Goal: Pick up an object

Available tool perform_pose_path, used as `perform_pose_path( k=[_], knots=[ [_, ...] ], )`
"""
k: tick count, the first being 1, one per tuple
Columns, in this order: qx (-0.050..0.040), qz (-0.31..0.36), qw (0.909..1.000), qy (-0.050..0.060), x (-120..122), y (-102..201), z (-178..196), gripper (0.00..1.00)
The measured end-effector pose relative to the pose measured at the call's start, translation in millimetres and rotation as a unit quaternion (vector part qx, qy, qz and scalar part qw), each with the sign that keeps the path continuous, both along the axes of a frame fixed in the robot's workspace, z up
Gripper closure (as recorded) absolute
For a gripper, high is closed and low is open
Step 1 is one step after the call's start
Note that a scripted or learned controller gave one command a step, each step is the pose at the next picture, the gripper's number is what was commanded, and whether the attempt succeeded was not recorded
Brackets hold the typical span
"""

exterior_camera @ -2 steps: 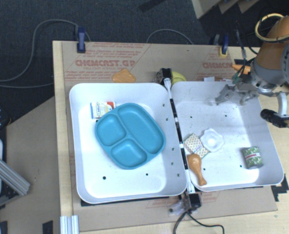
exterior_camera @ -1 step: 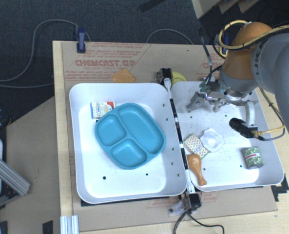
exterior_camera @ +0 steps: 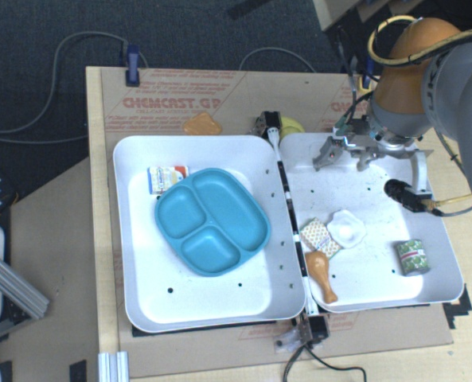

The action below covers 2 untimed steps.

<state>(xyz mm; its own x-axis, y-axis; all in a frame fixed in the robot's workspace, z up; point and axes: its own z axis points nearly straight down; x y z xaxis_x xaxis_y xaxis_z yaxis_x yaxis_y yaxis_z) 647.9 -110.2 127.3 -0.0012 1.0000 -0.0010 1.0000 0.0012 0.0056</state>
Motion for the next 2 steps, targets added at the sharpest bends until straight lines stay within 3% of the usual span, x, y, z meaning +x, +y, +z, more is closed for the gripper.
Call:
perform_pose_path(
  k=[1,2],
  knots=[
    [-0.0024,-0.004,1.0000,0.002,-12.5,-93.0,-14.2,0.00],
    [0.0043,0.003,1.0000,0.007,-61.0,21.5,-40.3,0.00]
  ],
)
